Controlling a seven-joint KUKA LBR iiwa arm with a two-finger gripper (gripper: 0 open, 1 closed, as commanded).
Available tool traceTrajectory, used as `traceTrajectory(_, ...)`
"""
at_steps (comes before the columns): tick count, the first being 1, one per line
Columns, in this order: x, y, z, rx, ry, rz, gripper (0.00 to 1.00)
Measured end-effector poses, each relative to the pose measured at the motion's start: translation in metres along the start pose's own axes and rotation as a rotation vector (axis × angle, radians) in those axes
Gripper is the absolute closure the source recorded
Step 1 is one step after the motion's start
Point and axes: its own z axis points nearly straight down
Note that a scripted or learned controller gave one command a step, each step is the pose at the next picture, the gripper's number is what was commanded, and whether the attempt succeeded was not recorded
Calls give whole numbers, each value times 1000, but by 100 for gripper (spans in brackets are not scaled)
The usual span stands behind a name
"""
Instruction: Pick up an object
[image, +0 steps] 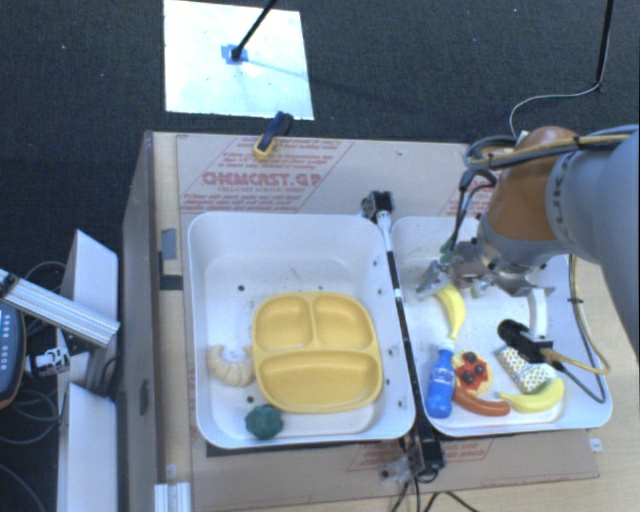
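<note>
Over the right bin (590, 415), the gripper (462, 275) hangs low just above a small banana (453, 310) that lies near the bin's left wall; metal parts spread to either side of the banana's upper end, but I cannot tell from this slant whether the fingers are spread or closed, and nothing clearly sits between them. By my reading the step in hand is the descent onto a target, most likely this banana, with no grasp yet made. Nearer the front of the same bin lie a blue bottle (439, 382), a red toy with dark spots (470, 371), a red sausage-like piece (478, 403) and a second banana (535, 398), well clear of the gripper. The left bin (215, 250) holds a yellow divided plate (316, 350). Next, the move calls for settling squarely astride the banana, closing, then lifting straight up.
</note>
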Motion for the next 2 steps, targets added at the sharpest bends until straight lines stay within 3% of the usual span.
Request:
traceTrajectory(1,-1,2,-12,-6,-1,0,100)
traceTrajectory(2,-1,2,-12,-6,-1,0,0)
